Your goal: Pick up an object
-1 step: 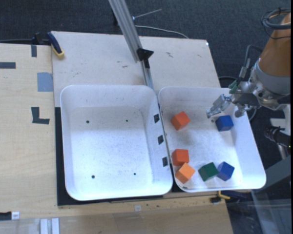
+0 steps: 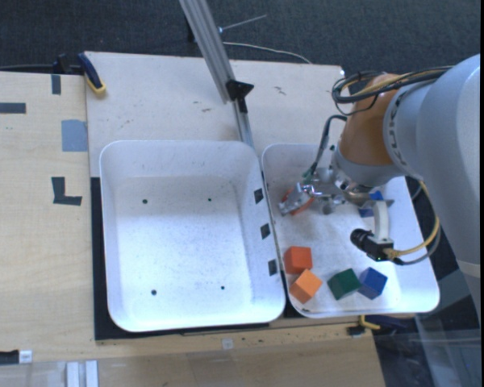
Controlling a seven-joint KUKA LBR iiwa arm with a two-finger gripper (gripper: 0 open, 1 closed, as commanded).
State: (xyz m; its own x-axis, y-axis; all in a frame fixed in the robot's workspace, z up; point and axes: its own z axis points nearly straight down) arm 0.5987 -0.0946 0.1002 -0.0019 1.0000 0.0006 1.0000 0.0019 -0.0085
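The tabletop (image 2: 32,216) is pale wood with grey tape marks on its far left, and a yellow-handled clamp (image 2: 91,72) sits at its upper edge, up and left of the left bin. The left bin (image 2: 117,216) is a shallow white tray speckled with dark dots. A metal pole (image 2: 210,43) slants down from the top of the view and ends just above the gap between the two bins.

The right bin (image 2: 411,293) touches the left bin along their shared edge. Inside it, near the wall shared with the left bin, lie two orange blocks: the darker orange block (image 2: 298,258) sits just above the lighter orange block (image 2: 306,284), and they are close enough that I cannot tell whether they touch. To the right of them, along the bin's near edge, a green block (image 2: 344,283) lies just beside a blue block (image 2: 373,281).

The pincer (image 2: 294,202) hangs low in the right bin's upper part, above the darker orange block and well apart from it. A thin reddish-orange sliver shows at its tip, but it is too small to identify. Whether the pincer is open or closed cannot be told. The grey arm (image 2: 436,127) with its orange band (image 2: 363,135) reaches in over the right bin's far side.
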